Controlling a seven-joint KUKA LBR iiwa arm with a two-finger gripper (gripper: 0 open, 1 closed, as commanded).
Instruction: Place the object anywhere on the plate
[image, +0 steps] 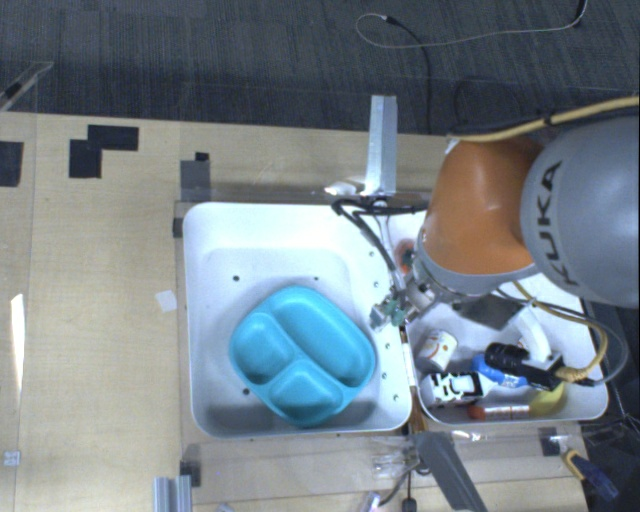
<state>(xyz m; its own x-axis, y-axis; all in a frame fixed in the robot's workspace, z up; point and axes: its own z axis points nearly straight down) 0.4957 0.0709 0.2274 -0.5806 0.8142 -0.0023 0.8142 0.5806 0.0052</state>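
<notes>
A robotics lab, by every sign. Industrial KUKA arm (545, 215), grey with an orange band, maker's name lettered on its casing, looming over the right-hand white bin (590, 405). Left of that bin, a second shallow white bin (205, 330), both seated on a pale wooden bench (90, 330) and braced by aluminium brackets. Behind the bins, an upright metal post (382, 140); beyond it, dark carpet (200, 50) with a loose cable (400, 28) trailing across. Black tape marks (100, 145) stuck to the bench far left of the bins. Yellow hose (540, 122) running along the arm.
</notes>
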